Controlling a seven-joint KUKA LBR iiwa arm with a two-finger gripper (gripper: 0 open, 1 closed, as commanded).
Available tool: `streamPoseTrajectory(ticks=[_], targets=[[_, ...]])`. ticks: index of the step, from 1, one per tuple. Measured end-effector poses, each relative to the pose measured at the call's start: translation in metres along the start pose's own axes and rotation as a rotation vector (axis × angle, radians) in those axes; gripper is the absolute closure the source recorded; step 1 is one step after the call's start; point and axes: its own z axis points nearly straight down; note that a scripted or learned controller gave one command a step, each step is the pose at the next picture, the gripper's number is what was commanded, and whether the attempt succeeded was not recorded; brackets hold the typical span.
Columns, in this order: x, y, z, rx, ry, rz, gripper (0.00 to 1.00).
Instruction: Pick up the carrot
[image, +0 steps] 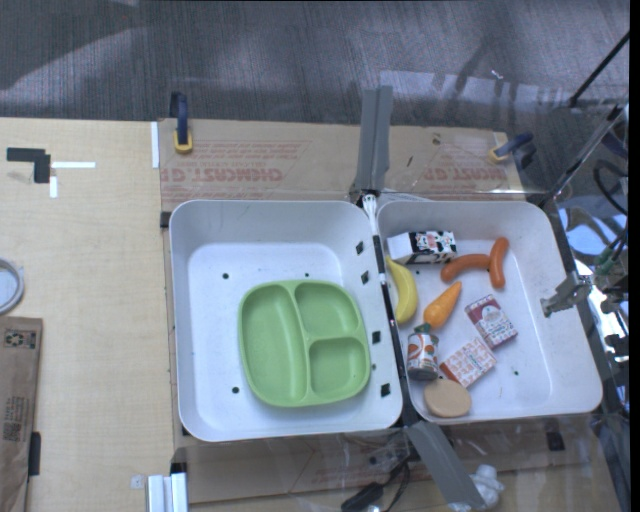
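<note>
The carrot (443, 303) is a short orange piece with a green stub at its lower left end. It lies at a slant near the left side of the right bin (540, 395). A yellow banana (403, 288) lies just to its left, close to it. A small can (422, 353) stands just below its green end.
Around the carrot in the right bin are two orange-red sausages (478, 264), a cow-patterned carton (425, 245), two red and white boxes (491, 322) and a tan disc (447, 400). The left bin (182, 300) holds a green divided plate (305, 342). A metal bracket (565, 293) sits at the right bin's right rim.
</note>
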Motion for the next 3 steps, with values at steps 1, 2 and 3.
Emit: streamPoseTrajectory(ticks=[1,2,3], targets=[[0.074,-0.005,0.115,0.000,0.001,-0.182,0.00],[0.103,0.082,0.155,-0.013,-0.004,-0.319,0.00],[0.104,0.128,0.157,0.009,-0.001,-0.614,0.00]])
